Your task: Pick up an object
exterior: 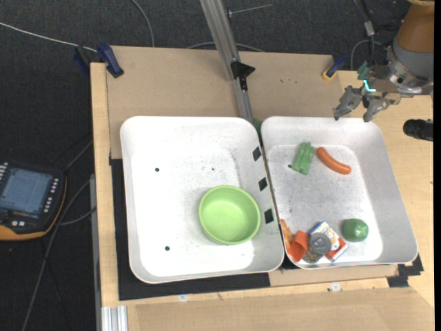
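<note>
You will see dark carpet floor (41,19) well left of the gripper (356,109), a tan counter (172,81) beneath it, and a handheld pendant (27,198) far lower-left.

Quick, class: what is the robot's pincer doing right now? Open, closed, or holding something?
Pincer: open, fingers spread, holding nothing, above the far edge of the right bin.

Looked down at a slant from 1 fixed camera above the bench (172,81), far enough back to take in 2 white bins (148,143) and surrounding dark floor (41,81).
</note>
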`<state>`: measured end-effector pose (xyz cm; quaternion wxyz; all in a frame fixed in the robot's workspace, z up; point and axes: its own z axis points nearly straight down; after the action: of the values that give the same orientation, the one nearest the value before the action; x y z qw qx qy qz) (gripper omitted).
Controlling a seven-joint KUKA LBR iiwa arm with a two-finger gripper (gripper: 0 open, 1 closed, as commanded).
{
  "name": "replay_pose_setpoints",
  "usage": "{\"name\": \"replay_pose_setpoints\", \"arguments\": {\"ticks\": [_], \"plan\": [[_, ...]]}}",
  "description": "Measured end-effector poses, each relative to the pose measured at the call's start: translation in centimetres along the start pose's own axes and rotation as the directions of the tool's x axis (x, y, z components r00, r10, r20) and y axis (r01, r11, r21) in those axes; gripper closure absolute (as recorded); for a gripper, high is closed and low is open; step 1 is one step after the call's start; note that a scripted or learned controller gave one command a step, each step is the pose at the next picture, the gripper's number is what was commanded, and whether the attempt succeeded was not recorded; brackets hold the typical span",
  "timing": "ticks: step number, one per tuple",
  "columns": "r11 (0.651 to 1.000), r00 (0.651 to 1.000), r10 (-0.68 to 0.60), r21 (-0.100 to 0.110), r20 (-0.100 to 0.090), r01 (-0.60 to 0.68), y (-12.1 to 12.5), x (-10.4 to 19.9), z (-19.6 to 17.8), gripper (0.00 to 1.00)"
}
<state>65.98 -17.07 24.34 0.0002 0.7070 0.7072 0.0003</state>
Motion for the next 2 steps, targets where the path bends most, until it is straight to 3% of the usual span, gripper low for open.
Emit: {"name": "replay_pose_setpoints", "arguments": {"ticks": [1, 2], "plan": [[1.000, 1.000, 0.000, 0.000, 0.000, 0.000, 0.0, 0.0, 0.0, 0.00], [1.000, 1.000, 0.000, 0.004, 0.000, 0.000, 0.5, 0.1, 4.4, 0.00]]}}
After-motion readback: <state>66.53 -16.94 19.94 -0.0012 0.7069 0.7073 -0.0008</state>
